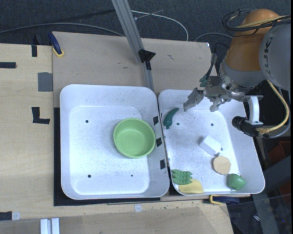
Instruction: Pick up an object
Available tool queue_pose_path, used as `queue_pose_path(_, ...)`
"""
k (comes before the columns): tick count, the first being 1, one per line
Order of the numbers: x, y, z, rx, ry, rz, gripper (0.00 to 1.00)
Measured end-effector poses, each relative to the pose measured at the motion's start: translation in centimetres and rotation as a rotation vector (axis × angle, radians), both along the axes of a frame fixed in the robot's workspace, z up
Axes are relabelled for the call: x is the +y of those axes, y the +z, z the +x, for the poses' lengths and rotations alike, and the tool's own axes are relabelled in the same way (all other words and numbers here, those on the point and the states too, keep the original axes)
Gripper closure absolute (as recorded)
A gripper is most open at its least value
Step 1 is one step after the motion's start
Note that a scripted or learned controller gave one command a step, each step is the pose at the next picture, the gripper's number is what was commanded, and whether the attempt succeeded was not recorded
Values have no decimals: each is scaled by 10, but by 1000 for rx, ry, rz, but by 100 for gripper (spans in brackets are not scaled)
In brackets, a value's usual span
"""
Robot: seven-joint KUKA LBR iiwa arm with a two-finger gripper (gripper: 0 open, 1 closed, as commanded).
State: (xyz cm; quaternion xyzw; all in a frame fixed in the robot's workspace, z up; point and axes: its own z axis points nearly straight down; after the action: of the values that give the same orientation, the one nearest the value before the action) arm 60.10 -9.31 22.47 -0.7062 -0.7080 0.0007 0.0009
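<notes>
My gripper (pixel 203 104) hangs over the far end of the right bin (pixel 244 145), its two fingers spread apart with nothing between them. A dark green pepper-shaped object (pixel 169 117) lies just left of it near the bin's left wall. Nearer the front of the same bin lie a white block (pixel 210 144), a tan round disc (pixel 221 165), a green ball (pixel 236 182), a green ridged piece (pixel 181 176) and a yellow piece (pixel 193 186). A light green bowl (pixel 134 138) sits in the left bin (pixel 83 145).
A grey metal pole (pixel 132 30) slants across the back of the bench toward the gap between the bins. The arm's orange band (pixel 251 33) and cables occupy the upper right. Black tape marks lie on the wooden bench at left.
</notes>
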Motion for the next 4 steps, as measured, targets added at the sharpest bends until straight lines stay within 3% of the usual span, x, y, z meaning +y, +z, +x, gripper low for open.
queue_pose_path(1, 0, 0, 0, 0, 0, 0, 0)
queue_pose_path(4, 3, -138, -13, -1, -1, -2, 0)
